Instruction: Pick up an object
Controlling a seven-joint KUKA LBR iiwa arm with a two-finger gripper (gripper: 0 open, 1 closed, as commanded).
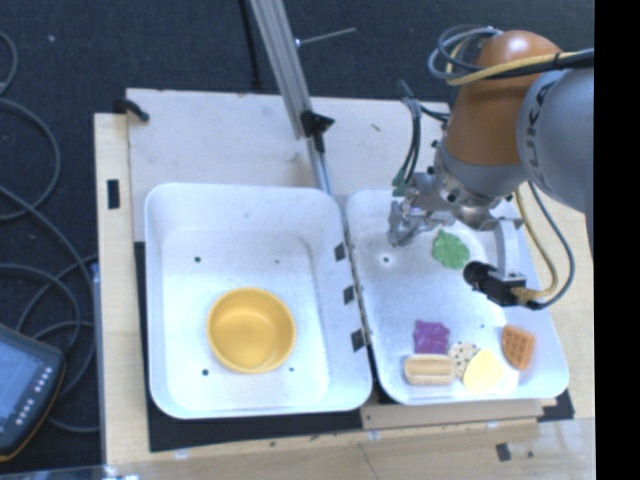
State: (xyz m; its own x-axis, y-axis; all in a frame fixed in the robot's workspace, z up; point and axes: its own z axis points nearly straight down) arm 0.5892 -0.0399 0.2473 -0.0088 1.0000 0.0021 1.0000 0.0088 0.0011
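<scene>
robotics lab | wooden bench (pixel 210 143) – two white bins (pixel 170 218) | loose cables (pixel 30 218) on dark floor

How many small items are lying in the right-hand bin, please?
6: green piece near the gripper; purple piece, tan roll, speckled piece, yellow piece, orange waffle along the front. The arm may hide others.
</scene>
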